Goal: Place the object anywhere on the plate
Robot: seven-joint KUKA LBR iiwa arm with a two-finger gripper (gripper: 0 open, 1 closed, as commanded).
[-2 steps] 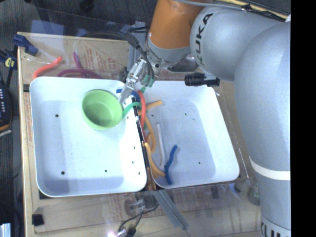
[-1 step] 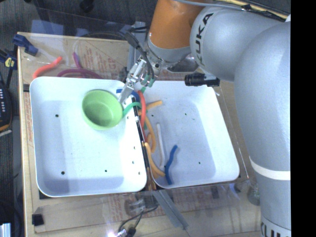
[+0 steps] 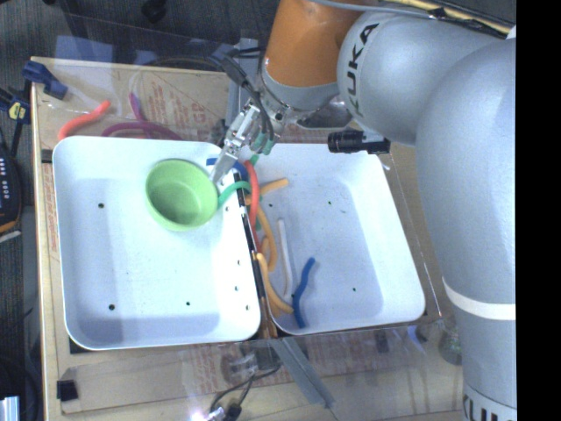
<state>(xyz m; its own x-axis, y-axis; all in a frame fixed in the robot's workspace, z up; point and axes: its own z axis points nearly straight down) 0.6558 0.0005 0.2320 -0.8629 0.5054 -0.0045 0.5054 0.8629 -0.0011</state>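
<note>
A round green plate (image 3: 181, 194) lies in the upper part of the left bin (image 3: 131, 296). My gripper (image 3: 230, 160) hangs over the divider between the bins, just right of the plate's rim and tilted toward it. A thin green strip (image 3: 233, 193) curves from the plate's right edge toward the gripper, and a bit of green (image 3: 260, 150) shows beside the gripper body. Whether that strip is held I cannot tell. A red strip (image 3: 252, 182) lies just under the gripper, along the right bin's left wall.
The right bin (image 3: 368, 235) holds orange strips (image 3: 276, 270), a pale strip (image 3: 283, 244) and a blue strip (image 3: 302, 288) along its left side. Behind the left bin lie a purple tube (image 3: 140, 130) and an orange-red strip (image 3: 83, 121). The arm's bulk covers the right side.
</note>
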